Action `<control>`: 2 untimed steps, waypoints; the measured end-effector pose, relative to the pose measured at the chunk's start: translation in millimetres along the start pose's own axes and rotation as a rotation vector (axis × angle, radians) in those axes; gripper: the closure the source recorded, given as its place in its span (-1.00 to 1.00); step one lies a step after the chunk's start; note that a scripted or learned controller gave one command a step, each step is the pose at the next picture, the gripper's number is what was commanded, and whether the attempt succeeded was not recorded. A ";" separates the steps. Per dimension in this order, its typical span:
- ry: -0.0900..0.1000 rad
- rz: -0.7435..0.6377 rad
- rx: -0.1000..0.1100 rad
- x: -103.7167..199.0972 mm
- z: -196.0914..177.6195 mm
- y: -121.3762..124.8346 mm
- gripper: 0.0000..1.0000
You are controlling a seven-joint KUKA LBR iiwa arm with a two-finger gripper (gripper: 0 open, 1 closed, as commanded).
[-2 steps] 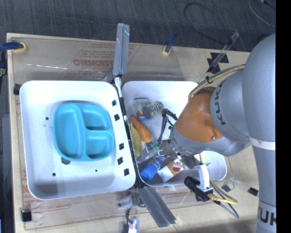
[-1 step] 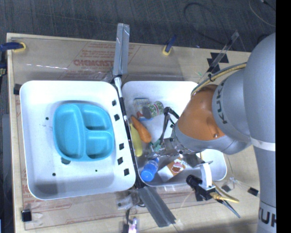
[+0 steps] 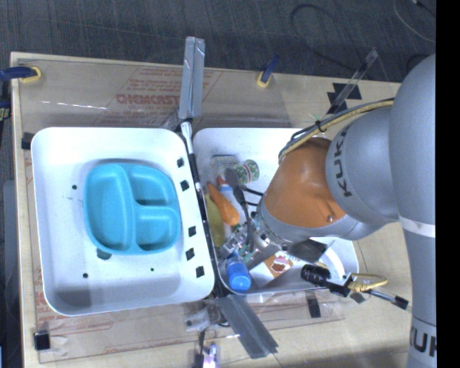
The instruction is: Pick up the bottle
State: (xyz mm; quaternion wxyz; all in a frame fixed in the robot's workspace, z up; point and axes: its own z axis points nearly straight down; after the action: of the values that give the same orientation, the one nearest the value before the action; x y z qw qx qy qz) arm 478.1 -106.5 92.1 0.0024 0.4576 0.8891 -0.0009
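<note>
In the right bin (image 3: 215, 146), near its front left corner, lies a clear bottle with a blue cap (image 3: 238, 276). My gripper (image 3: 241, 245) reaches down into this bin from the right and sits just above and behind the blue cap, over the bottle's body. The arm's orange band and grey wrist hide most of the bin's middle. Nothing shows clearly between the gripper's tips.
An orange elongated object (image 3: 223, 205) lies along the right bin's left wall. A small can with a green label (image 3: 249, 171) rests behind it, and a small brown-and-white item (image 3: 279, 264) sits by the front wall. The left bin (image 3: 54, 228) holds a blue divided tray (image 3: 132, 207).
</note>
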 end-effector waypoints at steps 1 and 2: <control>0.004 -0.395 -0.001 68.1 -99.8 49.0 1.00; 0.004 -0.512 -0.001 52.7 -104.1 73.5 1.00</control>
State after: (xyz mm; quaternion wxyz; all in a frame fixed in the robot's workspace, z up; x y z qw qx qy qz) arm 506.9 -20.5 196.0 0.0006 0.2177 0.9760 -0.0001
